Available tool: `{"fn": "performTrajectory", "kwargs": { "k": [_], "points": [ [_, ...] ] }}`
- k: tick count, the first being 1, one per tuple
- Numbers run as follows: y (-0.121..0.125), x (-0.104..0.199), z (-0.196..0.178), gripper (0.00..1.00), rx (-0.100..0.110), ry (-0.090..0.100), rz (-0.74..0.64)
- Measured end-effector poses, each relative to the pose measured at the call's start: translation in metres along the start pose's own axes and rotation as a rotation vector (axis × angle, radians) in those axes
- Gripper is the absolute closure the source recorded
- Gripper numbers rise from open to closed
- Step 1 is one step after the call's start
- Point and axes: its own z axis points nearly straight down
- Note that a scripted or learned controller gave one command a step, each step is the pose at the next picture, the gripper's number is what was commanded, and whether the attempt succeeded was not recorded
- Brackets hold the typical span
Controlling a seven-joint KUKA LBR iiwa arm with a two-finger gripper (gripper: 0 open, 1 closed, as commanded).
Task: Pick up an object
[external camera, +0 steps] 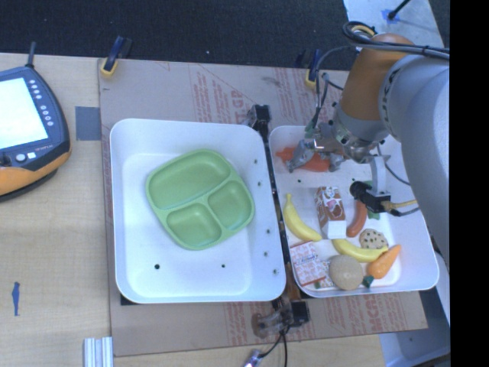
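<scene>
My gripper point(313, 156) is low over the far end of the right bin point(416, 277), right at an orange-red toy point(289, 157) that lies against the bin's back wall. The gripper's body hides part of that toy. Further forward in the same bin lie a yellow banana point(297, 220), a brown and white packet point(331, 209), a red sausage point(357, 219), a cookie point(373, 238), a second banana point(356, 249), a carrot point(385, 260), a red and white packet point(307, 264) and a beige round piece point(345, 271).
The left bin point(134, 266) holds a green divided plate point(200, 198). A tablet-like pendant point(27, 128) rests on the bench at far left. Clamps stand between the bins at the back point(261, 115) and the front point(279, 319). The arm point(382, 75) comes in from the upper right.
</scene>
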Motion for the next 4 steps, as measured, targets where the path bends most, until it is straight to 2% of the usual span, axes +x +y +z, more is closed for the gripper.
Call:
{"fn": "performTrajectory", "kwargs": {
  "k": [1, 2, 3, 4],
  "points": [
    [0.0, -0.001, 0.003, 0.0, 0.002, 0.0, -0.002],
    [0.001, -0.014, 0.004, 0.0, -0.001, 0.002, 0.0],
    [-0.1, -0.017, 0.006, 0.0, -0.008, 0.0, -0.001],
    [-0.1, -0.019, -0.005, 1.0, -0.007, -0.002, -0.004]
  ]
}}
